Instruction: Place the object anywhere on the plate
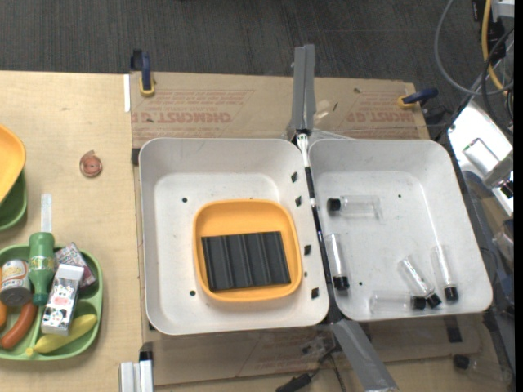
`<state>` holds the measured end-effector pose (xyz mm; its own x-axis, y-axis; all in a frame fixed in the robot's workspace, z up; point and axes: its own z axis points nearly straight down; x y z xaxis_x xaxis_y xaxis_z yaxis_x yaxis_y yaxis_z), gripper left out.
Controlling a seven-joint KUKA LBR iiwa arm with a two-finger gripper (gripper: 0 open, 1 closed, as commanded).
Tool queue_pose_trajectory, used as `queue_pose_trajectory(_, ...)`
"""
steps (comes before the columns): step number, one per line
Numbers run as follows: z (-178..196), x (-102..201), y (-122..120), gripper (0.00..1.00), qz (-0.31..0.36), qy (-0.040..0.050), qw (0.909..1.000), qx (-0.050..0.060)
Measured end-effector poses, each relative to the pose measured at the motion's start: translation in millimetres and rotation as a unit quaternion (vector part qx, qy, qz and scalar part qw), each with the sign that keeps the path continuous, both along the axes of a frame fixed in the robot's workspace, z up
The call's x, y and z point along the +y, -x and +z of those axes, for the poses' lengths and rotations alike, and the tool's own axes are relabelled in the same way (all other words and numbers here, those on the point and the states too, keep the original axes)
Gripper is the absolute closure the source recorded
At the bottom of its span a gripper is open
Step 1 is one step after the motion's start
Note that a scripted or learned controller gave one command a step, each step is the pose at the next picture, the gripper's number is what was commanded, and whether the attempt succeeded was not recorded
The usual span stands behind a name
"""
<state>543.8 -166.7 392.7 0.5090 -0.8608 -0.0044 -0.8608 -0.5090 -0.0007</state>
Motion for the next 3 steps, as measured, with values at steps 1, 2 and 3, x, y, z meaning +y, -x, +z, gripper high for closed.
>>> queue_pose_trajectory(1,-1,-32,-54,1.00,0.072,-0.0004,0.9974,-0.001)
queue_pose_trajectory(2,48,-48,-99,1.00,0.215,-0.0001,0.9765,-0.003)
queue_pose_trajectory(3,24,-54,39,1.00,0.322,-0.0015,0.9466,-0.002)
